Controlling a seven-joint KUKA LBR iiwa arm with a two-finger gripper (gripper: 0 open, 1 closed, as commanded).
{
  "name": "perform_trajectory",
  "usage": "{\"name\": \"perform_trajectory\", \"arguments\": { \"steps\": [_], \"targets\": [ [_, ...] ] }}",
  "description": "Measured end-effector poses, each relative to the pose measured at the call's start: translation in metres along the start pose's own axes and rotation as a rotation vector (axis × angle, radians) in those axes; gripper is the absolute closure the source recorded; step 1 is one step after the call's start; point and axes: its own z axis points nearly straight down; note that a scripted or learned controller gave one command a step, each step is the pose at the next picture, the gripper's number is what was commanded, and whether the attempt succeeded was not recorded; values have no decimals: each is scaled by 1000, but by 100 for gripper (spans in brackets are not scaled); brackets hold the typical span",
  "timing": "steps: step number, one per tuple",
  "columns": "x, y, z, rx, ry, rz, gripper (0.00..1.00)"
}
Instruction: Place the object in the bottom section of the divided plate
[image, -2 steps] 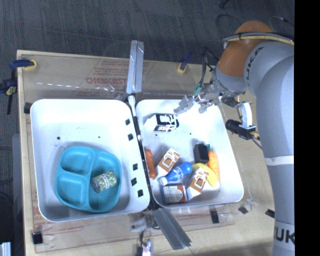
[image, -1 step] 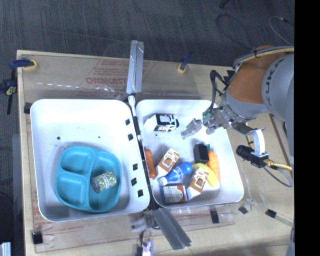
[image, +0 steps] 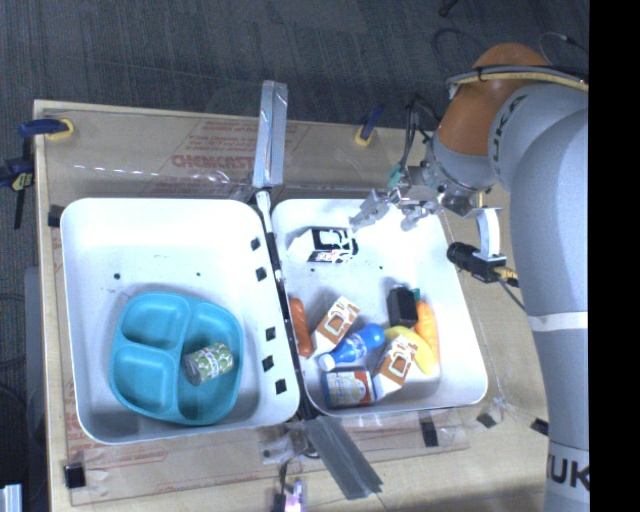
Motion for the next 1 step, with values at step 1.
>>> {"name": "perform_trajectory", "arguments": {
  "steps": [1],
  "targets": [
    [1,-47,-2,1,0,12,0]
  ]
}}
